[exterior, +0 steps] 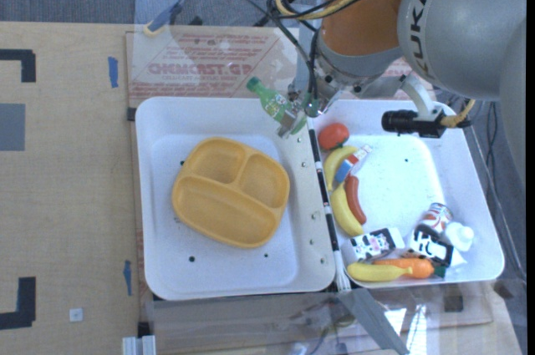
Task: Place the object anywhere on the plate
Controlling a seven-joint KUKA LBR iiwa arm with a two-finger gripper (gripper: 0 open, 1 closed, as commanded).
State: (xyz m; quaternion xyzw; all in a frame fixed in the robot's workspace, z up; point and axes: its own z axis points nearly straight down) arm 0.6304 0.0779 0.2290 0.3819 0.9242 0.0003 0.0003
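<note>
A yellow divided plate (231,191) lies in the middle of the left bin (159,136). Above that bin's far right corner, my gripper (298,113) hangs shut on a small green bottle (269,98). The bottle is tilted, its cap pointing up and left and its lower end between the fingers. It is up and to the right of the plate, clear of the plate's rim. The grey arm with its orange band reaches in from the upper right and hides the far edge of the right bin.
The right bin (468,169) holds a red tomato (333,134), a banana (341,199), a sausage (355,199), a carrot (410,267), a small carton (375,243) and a white bottle (447,230). The ridge where the bins meet (322,203) runs just below the gripper.
</note>
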